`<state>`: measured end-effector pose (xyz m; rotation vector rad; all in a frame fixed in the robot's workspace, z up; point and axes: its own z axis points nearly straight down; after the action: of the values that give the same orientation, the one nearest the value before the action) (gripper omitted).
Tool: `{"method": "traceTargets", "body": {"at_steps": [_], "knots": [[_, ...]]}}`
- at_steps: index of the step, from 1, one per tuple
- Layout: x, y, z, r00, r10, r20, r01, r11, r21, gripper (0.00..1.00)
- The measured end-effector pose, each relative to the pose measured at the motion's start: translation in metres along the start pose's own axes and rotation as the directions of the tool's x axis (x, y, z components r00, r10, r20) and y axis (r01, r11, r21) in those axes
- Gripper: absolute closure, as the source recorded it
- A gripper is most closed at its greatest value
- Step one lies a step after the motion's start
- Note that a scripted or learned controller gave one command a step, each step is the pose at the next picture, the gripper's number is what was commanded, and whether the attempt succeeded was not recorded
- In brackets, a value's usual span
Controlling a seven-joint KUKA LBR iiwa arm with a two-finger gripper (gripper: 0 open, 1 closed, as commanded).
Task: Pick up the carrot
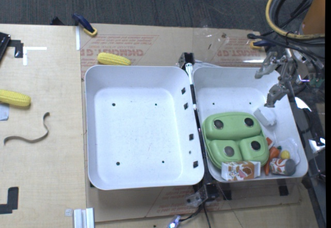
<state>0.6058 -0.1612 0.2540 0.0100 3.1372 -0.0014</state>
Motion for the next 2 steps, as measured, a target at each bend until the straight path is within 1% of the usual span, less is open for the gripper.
{"method": "traceTargets", "body": {"at_steps": [1,2], "knots": [[-0.041,0.039,0.131,0.998,0.063,0.001,-0.063,0.998,-0.001,0.00],[-0.039,0.058,0.160,0.931,0.365,0.002,-0.365,0.931,0.000,0.00]]}}
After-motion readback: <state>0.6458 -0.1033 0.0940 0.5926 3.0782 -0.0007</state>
